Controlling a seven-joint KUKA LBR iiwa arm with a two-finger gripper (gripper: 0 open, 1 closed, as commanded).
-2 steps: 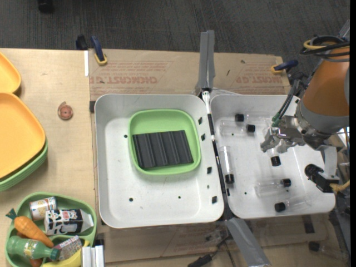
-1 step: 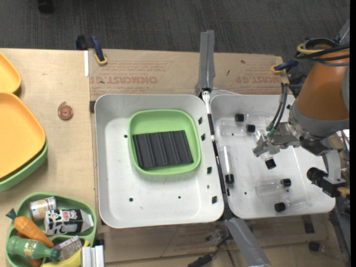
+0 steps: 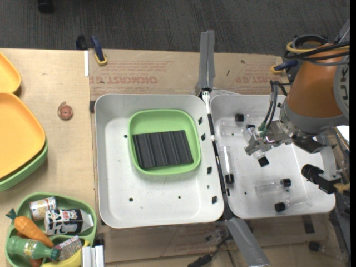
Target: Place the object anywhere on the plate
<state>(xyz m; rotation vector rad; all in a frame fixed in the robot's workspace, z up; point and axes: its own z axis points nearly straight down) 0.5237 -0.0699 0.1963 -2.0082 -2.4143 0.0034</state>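
I am seeing two white bins (image 3: 111,166) that look like smooth plastic with a slight sheen. The green plate (image 3: 139,124) in the left one looks like matt plastic, and the dark object (image 3: 162,149) lying on it is showing a ribbed, dull surface — material unclear. The bench top (image 3: 61,82) is reading as pale wood, matt. Brown cardboard (image 3: 144,77) — printed, rough-looking — is lying under the bins. The orange band (image 3: 314,90) is looking smooth, faintly glossy.

orange plates (image 3: 19,132) cropped left; arm (image 3: 320,88) cropped right
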